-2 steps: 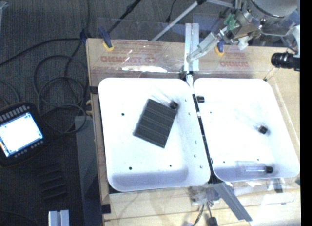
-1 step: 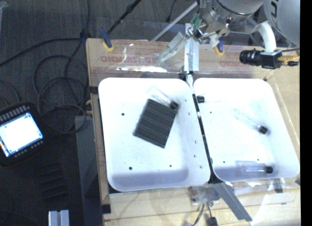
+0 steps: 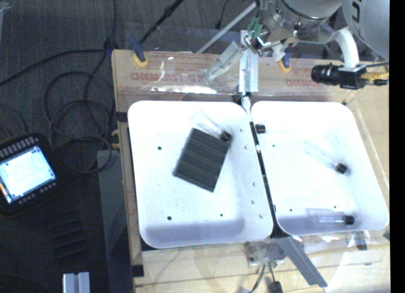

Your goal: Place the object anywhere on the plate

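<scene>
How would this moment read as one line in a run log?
gripper: above bins' far edge | dark ribbed plate: left bin | clear tubes: right bin

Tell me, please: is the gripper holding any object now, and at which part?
Cannot be told. The gripper hangs above the bins' far edge; no task object shows between its fingers.

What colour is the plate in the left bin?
Dark grey, ribbed plate, seen in the camera view.

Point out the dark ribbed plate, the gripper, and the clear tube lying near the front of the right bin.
Dark ribbed plate (image 3: 202,159): camera view, middle of its ridged top face.
Gripper (image 3: 247,86): camera view, between its fingertips above the bins' far rims.
Clear tube (image 3: 329,218): camera view, middle of its transparent body.
</scene>
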Action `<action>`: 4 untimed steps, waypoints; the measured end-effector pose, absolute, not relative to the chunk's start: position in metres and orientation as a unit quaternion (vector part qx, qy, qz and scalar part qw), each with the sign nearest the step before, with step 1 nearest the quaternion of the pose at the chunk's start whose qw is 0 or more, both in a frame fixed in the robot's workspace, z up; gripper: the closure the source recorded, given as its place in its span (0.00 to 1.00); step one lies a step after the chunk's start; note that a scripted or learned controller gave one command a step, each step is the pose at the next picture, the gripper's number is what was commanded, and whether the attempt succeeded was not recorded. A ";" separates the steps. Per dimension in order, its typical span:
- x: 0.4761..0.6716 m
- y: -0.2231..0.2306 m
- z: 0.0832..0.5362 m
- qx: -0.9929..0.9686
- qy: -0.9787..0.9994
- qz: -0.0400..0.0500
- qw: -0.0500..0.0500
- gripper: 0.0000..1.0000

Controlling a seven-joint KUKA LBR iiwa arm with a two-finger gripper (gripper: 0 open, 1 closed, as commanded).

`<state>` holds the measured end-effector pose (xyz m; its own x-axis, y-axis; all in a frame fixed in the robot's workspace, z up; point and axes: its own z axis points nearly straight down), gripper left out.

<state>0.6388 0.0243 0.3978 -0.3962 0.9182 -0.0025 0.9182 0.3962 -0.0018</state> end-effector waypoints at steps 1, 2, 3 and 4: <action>0.639 0.024 0.398 0.549 0.836 -0.001 0.001 0.00; 0.639 0.024 0.398 0.549 0.836 -0.001 0.001 0.00; 0.615 0.086 0.434 0.648 0.762 -0.001 0.001 0.00; 0.615 0.085 0.434 0.648 0.761 -0.001 0.001 0.00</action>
<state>0.6152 0.0853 0.4337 -0.1589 0.9873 -0.0030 0.9873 0.1589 -0.0004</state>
